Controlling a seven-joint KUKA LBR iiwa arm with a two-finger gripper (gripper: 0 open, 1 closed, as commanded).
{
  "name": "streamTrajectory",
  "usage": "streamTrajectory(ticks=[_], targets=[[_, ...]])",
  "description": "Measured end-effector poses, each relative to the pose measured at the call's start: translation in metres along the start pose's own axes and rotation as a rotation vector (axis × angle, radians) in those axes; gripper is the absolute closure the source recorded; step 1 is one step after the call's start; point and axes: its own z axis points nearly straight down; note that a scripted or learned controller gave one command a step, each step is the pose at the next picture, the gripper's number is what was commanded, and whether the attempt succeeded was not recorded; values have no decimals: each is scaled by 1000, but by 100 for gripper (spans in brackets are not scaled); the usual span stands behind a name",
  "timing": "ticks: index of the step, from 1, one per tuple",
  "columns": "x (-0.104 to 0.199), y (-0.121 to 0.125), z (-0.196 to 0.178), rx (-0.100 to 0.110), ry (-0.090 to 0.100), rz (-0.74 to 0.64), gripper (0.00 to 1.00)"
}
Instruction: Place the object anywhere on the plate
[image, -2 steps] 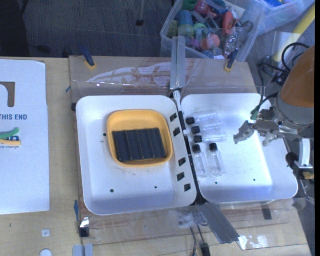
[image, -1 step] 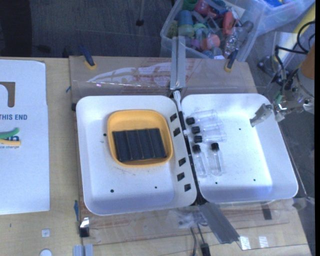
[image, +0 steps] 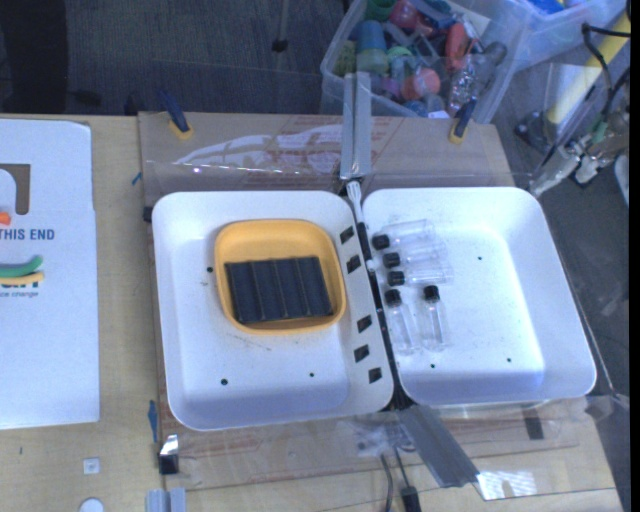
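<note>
A white card printed with the words "THIS END" (image: 45, 270) lies on the wooden bench (image: 120, 470), along the bench's left edge. To its right sits the left shallow white bin (image: 190, 380). A yellow square plate with rounded corners (image: 278, 240) rests in that bin, toward its far edge and its right side. A dark grey ribbed rectangular block (image: 279, 290) lies flat on the plate, covering most of the plate's floor and reaching close to its near rim; a band of yellow shows beyond its far edge.

A row of small black marks (image: 362, 322) runs down the seam where the two bins meet. Just right of the seam, the right shallow white bin (image: 520, 300) holds a cluster of small clear vials with black caps (image: 410, 285), gathered against that bin's left edge, some lying with caps pointing left and two standing side by side nearer the bin's near edge.

Beyond the bins, past the bench's far edge, a clear plastic tub filled with colourful toys (image: 420, 50) stands at the upper right. The gripper's opening, and whether it has hold of anything, cannot be told.
</note>
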Motion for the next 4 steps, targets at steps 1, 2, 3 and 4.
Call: streamTrajectory(ticks=[1,2,3,4], targets=[[2,3,-11,-3,-5,-6,100],[7,-23,76,2,4,-295,100],[20,7,50,-4,-2,-485,100],[5,-20,35,-2,1,-770,100]])
